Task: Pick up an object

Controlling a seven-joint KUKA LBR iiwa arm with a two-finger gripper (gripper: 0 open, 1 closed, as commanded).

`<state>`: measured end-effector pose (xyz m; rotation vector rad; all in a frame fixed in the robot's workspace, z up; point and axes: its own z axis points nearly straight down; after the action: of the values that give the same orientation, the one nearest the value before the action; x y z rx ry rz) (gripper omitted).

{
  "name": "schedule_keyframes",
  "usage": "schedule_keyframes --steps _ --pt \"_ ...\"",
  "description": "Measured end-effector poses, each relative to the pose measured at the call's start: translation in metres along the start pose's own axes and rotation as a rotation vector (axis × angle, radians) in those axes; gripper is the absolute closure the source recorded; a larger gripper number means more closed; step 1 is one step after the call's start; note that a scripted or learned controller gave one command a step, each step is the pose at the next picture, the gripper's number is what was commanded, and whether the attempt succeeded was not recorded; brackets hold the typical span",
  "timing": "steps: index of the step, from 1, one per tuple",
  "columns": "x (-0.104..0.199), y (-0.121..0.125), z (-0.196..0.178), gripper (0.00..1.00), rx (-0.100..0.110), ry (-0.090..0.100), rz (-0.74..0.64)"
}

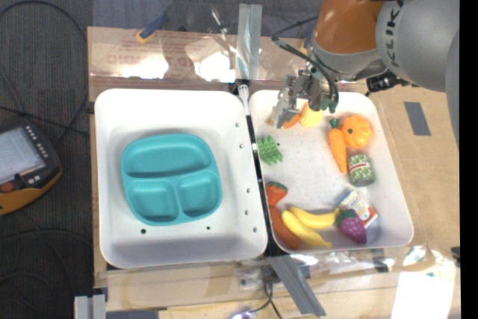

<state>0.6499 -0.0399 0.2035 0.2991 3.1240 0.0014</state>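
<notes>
The arm (388, 19) reaches over the right bin (396, 183), the left bin (112, 160) bearing a teal divided tray (170, 177). The gripper (302, 102) hangs at the right bin's far edge, touching a small orange-and-yellow piece (308, 117); whether it is spread or pinching cannot be told. The piece looks like light, stiff, smooth plastic, likely slippery: best gripped across its narrow middle.

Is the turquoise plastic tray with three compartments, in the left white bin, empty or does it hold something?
Empty. The turquoise three-compartment plastic tray shows only bare turquoise surface in each section.
</notes>
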Motion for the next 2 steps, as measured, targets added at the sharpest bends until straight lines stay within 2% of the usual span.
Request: schedule_keyframes --steps 1,2 --pt "0.0168 0.027 -0.0262 1.0 0.001 0.0 -0.012" --pt "0.0159 0.0272 -0.0358 1.0 0.003 -0.004 -0.012"
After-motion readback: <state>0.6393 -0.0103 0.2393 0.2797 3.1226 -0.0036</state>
